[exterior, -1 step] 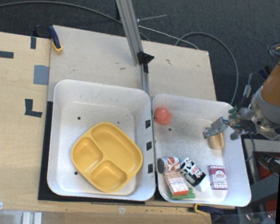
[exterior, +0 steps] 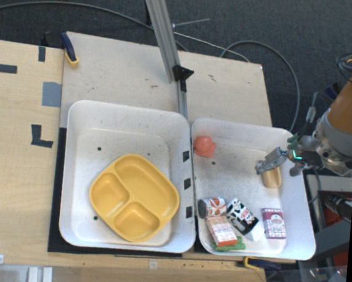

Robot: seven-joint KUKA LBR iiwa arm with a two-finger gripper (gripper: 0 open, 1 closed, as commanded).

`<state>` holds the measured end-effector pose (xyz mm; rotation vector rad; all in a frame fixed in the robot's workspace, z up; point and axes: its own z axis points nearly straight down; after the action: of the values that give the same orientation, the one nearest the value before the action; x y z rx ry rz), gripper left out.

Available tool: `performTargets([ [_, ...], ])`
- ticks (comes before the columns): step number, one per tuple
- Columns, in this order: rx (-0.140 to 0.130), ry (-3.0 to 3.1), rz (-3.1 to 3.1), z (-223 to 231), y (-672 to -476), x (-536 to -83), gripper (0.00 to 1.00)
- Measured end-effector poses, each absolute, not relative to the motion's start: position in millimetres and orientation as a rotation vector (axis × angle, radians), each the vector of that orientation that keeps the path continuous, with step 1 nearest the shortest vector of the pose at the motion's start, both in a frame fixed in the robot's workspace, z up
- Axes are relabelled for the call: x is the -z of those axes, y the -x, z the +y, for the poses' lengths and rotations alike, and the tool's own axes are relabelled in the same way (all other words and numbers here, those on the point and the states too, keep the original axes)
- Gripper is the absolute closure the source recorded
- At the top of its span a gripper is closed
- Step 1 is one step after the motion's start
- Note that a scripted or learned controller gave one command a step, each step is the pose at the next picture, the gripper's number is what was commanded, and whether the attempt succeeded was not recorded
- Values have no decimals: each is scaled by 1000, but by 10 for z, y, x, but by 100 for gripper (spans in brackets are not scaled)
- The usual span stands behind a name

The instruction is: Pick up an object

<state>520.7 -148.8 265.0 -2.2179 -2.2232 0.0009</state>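
Two shallow white plastic bins sit side by side on the pale wooden bench (exterior: 14, 152), their rims rounded and their floors lightly speckled. The left bin (exterior: 79, 122) carries a yellow divided tray (exterior: 135, 196) — smooth, glossy, with three moulded compartments and soft rounded corners — lying turned at an angle near the bin's middle. The right bin (exterior: 239, 132) holds the small things: a matte reddish-orange ball (exterior: 204, 146) near its upper left corner, a tan, rounded block-like piece (exterior: 272, 177) toward the right side, and along the lower edge a cluster of printed packages — an orange-and-white carton (exterior: 215, 207), a pink-striped box (exterior: 222, 231) lying on something green, a black-and-white cow-patterned pouch (exterior: 242, 216), and, a little apart to the right, a maroon rectangular box (exterior: 273, 223). The arm comes in from the right, its orange band above a grey wrist, and the gripper (exterior: 272, 162) — grey metal, angular — hangs just above and touching the view of the tan piece; how the jaws stand cannot be told from here, and nothing is visibly pinched between them. A slanted grey aluminium rail (exterior: 163, 27) crosses the top of the bench.
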Motion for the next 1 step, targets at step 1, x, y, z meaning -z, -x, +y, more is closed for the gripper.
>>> performTargets([
  [1,-8,2216,-2218,-1539,-5179,-2023,0],
])
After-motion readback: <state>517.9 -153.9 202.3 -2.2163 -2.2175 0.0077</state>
